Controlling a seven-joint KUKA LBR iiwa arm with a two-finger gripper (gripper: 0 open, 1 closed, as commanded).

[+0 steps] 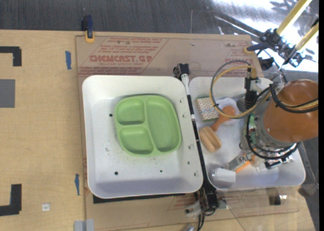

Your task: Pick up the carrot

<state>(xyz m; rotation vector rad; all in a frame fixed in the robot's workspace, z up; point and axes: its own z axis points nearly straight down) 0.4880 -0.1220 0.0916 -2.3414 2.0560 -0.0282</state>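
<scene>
Left bin point(96, 123): sits mid-table, holds 1 green 3-compartment plate point(148, 124) lying flat near its centre. Not task-relevant; nothing stacked on it, so it's just parked there out of the way.

Right bin point(296, 174): butts against the left bin's right wall, toward the table's right edge. All the loose items are in here, clustered along its left half:
- small patterned cracker-like square point(206, 107) at the far-left corner
- orange-tan spoon-shaped piece point(225, 115) just beside it, angled down-left
- tan bread-roll toy point(209, 139) below that, near the dividing wall
- white block point(223, 176) by the near-left corner

Carrot point(244, 164): small orange piece with what looks like a grey-green end, on the bin floor near the bin's near edge, between the white block and the arm's wrist. Partly tucked under the wrist hardware, so only the tip end is readable.

Arm point(291, 116): comes in from the right, orange band over the right bin's centre, posed roughly vertical so the pincer point(249, 158) points straight down at the carrot spot. My read: top-down grasp try in progress.

Pincer state: cannot tell — cabling and wrist body block it. Cannot confirm the carrot is gripped; treat as not picked.
</scene>
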